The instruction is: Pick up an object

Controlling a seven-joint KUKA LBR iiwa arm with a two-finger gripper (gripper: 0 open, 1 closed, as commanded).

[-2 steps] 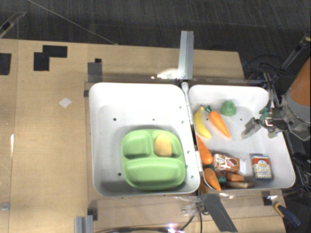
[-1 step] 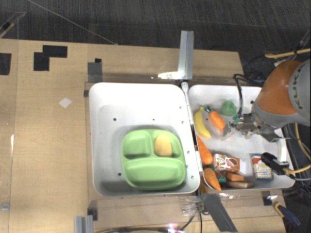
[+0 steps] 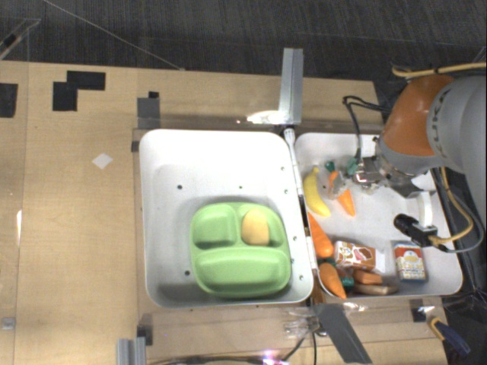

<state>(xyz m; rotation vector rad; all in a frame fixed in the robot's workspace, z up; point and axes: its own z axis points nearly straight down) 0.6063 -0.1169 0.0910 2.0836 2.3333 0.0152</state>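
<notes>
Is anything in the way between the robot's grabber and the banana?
Nothing visible blocks it. The gripper is above the right bin, and the banana lies just beside it toward the divider. A small carrot sits near the gripper, below that path.

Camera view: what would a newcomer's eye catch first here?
Probably the green divided plate in the left bin, with a yellow round fruit in its upper right compartment. Next, the grey arm's orange band over the right bin, where a banana, carrots and small packages crowd the left side and the bottom.
</notes>
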